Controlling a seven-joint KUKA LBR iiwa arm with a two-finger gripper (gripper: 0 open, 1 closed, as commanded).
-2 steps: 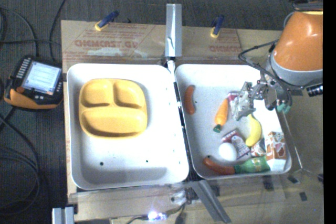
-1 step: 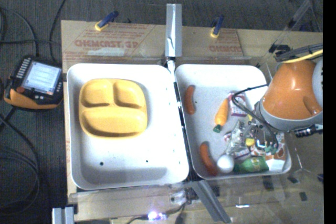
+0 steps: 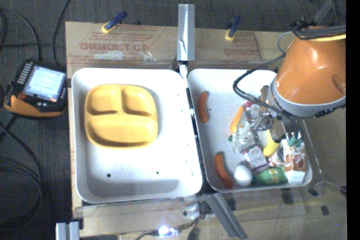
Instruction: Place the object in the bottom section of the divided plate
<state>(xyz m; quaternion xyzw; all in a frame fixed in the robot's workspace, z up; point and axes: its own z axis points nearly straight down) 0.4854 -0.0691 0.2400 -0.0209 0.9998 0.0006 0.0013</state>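
A yellow divided plate (image 3: 121,115) lies in the left bin (image 3: 135,182), with two small sections at the far side and one large section nearer the front. The gripper (image 3: 261,125) hangs low in the right bin (image 3: 205,137) under the orange wrist band, over a heap of small items. Around it lie a small carrot (image 3: 237,117), a yellow piece (image 3: 271,147) and a red-and-white packet (image 3: 256,158). The arm's bulk hides the fingertips.
In the right bin also lie two sausages (image 3: 203,106) (image 3: 223,170), a white egg (image 3: 242,175), a green item (image 3: 270,177) and small cartons (image 3: 293,157). A teach pendant (image 3: 38,89) sits left of the bench. Two clamps (image 3: 114,21) (image 3: 231,28) hold the back board.
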